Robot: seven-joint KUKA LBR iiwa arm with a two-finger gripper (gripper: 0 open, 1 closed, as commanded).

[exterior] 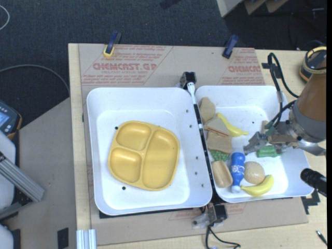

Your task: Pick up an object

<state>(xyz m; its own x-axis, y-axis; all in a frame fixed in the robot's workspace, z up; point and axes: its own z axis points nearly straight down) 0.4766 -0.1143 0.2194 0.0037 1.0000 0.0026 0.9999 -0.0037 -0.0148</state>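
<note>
The gripper (267, 143) hangs low over the right bin (244, 95), and whether it is open or holding anything cannot be told. Just under it lies a green block (268, 152), with a blue bottle (237, 169), a round bun (253, 172) and a banana (259, 187) nearby. A yellow divided plate (143, 154) sits in the left bin (104, 108).

Surface (155, 66) was a brown board with red printed lettering, held by two clamps (111, 44) at its far edge (one yellow-tipped). Two shallow white bins lay directly on it, left bin (98, 139) touching right bin (244, 95).
</note>
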